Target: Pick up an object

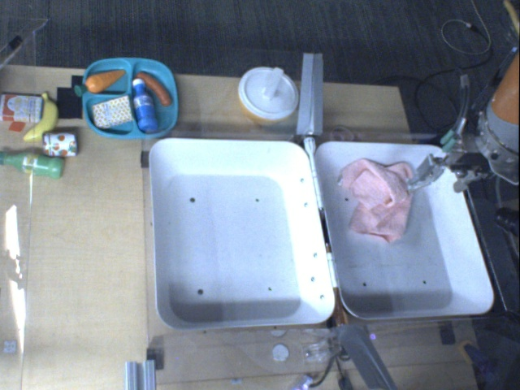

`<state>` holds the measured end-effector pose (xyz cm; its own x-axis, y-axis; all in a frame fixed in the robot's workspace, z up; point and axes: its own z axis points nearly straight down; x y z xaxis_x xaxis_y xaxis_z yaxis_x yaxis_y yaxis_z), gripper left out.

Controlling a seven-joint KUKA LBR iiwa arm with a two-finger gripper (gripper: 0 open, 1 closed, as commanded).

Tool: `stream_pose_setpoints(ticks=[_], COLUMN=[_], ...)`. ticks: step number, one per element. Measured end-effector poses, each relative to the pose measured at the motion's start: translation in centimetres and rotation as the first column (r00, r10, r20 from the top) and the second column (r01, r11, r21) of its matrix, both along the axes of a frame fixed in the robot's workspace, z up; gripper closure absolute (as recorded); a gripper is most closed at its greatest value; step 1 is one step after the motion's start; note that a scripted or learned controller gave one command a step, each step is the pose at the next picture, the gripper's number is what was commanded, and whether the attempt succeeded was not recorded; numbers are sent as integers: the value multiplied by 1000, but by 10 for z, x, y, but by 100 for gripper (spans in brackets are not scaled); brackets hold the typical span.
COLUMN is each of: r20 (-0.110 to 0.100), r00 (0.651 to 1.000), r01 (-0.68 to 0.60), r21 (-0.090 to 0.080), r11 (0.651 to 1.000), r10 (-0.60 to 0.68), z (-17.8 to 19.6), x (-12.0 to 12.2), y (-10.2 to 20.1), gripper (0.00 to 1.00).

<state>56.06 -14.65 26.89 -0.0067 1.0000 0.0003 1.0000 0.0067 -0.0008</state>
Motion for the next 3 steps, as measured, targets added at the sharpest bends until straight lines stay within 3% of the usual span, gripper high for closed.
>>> stream_pose_setpoints(ticks=[1, 2, 3], r20=[1, 11, 18], r00=[994, 968, 968], r01=[-109, -249, -251], r21=[0, -4, -5], r11=[994, 969, 968], r10=[109, 249, 251], z=[-100, -177, -166], x=[37, 73, 76], y=[-12, -30, -28], gripper=[0, 0, 100])
